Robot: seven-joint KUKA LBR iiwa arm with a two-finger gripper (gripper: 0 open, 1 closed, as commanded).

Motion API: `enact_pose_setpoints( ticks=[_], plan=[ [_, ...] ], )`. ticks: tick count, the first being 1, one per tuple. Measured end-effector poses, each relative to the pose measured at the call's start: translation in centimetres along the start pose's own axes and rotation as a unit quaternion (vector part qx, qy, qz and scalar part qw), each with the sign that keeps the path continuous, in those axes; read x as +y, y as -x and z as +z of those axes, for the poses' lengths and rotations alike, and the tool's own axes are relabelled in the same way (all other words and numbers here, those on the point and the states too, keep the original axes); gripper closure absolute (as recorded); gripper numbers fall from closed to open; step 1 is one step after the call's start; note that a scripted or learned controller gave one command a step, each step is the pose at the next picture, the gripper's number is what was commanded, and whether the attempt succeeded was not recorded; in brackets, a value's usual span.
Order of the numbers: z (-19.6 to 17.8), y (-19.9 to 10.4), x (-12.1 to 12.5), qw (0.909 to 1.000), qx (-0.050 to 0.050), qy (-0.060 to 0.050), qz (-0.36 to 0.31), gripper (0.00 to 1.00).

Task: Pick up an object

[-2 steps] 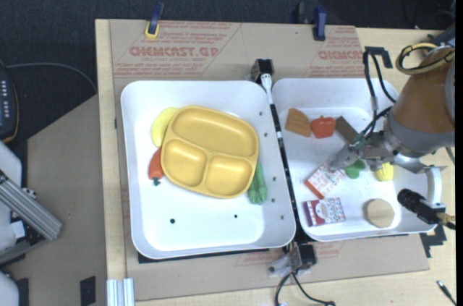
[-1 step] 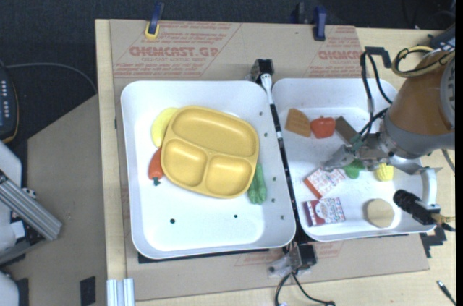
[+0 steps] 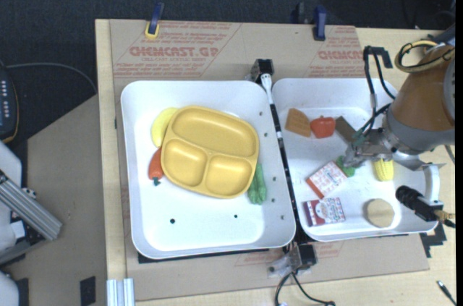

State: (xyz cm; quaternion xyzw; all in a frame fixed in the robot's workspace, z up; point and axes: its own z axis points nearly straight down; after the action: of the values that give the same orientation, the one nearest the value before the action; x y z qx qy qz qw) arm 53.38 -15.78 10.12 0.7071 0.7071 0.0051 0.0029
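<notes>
A: Reaching into the right bin (image 3: 293, 153) from the right; gripper (image 3: 352, 155) low among the small items, just above a green thing (image 3: 347, 167) beside the red-and-white packet (image 3: 327, 178)

B: Holding anything?

A: Cannot tell; tips too blurred to judge open or closed, nothing clearly lifted

B: Other candidates?

A: Red tomato-like piece (image 3: 323, 126), brown block (image 3: 297, 121), yellow piece (image 3: 383, 168), tan round (image 3: 379, 211), second packet (image 3: 324, 211), all loosely scattered for easy approach. Yellow tray (image 3: 210, 151) left alone in the left bin (image 3: 137, 153)
</notes>
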Motion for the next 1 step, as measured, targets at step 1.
enact_pose_setpoints(
  ticks=[1],
  plan=[
    [-4.25, 0.04, 0.13, 1.0, -0.003, -0.003, -0.001, 1.0]
  ],
)
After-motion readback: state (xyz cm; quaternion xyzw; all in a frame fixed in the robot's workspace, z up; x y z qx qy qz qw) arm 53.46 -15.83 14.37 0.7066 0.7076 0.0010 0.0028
